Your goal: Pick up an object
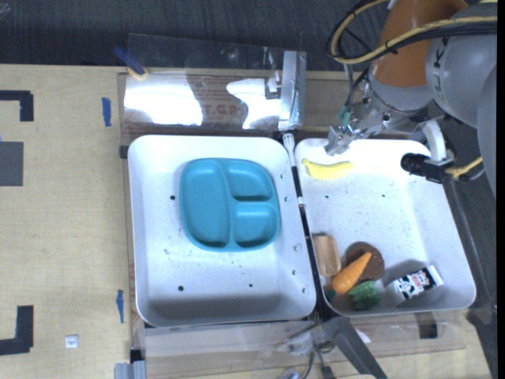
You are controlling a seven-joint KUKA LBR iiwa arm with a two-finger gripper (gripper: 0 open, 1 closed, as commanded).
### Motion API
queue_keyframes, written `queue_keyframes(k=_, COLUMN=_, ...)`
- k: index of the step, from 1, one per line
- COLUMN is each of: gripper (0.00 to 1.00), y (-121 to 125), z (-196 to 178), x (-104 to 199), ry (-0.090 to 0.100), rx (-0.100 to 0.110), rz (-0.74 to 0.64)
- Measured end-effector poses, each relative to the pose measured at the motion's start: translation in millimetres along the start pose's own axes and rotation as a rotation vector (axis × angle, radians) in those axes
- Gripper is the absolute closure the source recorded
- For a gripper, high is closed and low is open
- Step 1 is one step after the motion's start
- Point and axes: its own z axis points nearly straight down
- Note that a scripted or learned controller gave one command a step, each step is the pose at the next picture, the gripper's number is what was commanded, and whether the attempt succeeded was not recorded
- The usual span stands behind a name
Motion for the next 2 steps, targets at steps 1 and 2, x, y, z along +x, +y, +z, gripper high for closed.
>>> queue_keyframes(k=1, gripper=1.00, y=-12.1, z=-5.2, x=-41.2, ry=0.000, rx=0.006, rz=-0.065)
queue_keyframes(k=2, gripper=0.00, y=-11.9, z=-4.9, x=-40.5, ry=0.000, rx=0.006, rz=-0.066)
